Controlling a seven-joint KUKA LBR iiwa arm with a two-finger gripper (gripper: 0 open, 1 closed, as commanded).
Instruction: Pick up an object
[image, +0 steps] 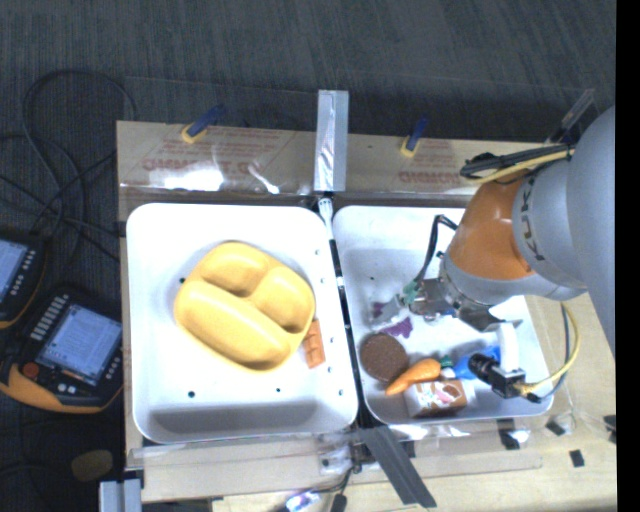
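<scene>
End effector (425, 297): low in the right bin (400, 225), near its middle, at the end of the arm reaching in from the right. I cannot tell whether it is spread or pressed together, since the wrist hides its tip. Nothing can be seen held in it.
Progress: judging by this, no object is lifted yet. Everything lies on a bin floor, so the grasp and the lift are both left to do.
Nearest object: a small purple piece (398, 325) lies just beside the end effector, toward the bin's near side. It is the likeliest target, but whether the two touch is unclear.
Other objects, right bin: a brown disc (383, 356) lies flat by the left wall. A carrot (415, 375) lies aslant, touching or almost touching the disc. A jar (437, 398) lies on its side against the near wall, just beside the carrot.
Left bin (140, 300): a big yellow lump (245, 305) takes up most of the floor. A small orange piece (314, 345) sits between it and the right wall.
Edges: disc, carrot and jar crowd the near-left corner, close to the walls and each other. A descent there risks nudging a neighbour or catching the rim.
Open room: the far half of the right bin is bare, which leaves space to rise and pull back. The divider between the bins is near the disc.
Counter (160, 150): it carries both bins, with bare board behind them.
</scene>
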